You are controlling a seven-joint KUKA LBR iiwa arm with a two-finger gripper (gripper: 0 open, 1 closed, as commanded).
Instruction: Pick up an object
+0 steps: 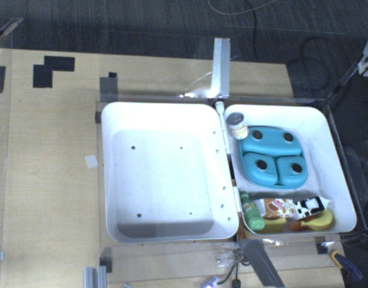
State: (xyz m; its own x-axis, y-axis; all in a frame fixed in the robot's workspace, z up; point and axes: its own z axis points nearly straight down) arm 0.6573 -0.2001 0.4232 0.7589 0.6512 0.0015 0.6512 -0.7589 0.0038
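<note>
Here, things to pick: all lay in the right bin (328,138), none yet lifted.
Blue tray: the blue sectioned tray (272,158) sat flat in the middle of that bin, its four shallow wells up.
Small jar: a small round jar (236,125) with a grey lid stood at the tray's far left corner, touching or nearly touching it, tight by the bin's left wall.
Carton: a printed carton (286,207) lay along the near wall, among a green piece (253,218) and a yellow piece (320,221).
Left bin: the left bin (162,173) stood against the right one.
Arm and jaws: I could not tell how the jaws stood.
Risk, tray: probably too broad and flat to pinch; fingers might skid off its smooth top.
Risk, jar: it would likely roll or tip against the wall, and the wall could block one finger.
Risk, near pile: the crowding could make a grasp catch two things or push them aside.
Writing: the carton bore coloured print, too small to read; no brand could be made out.
</note>
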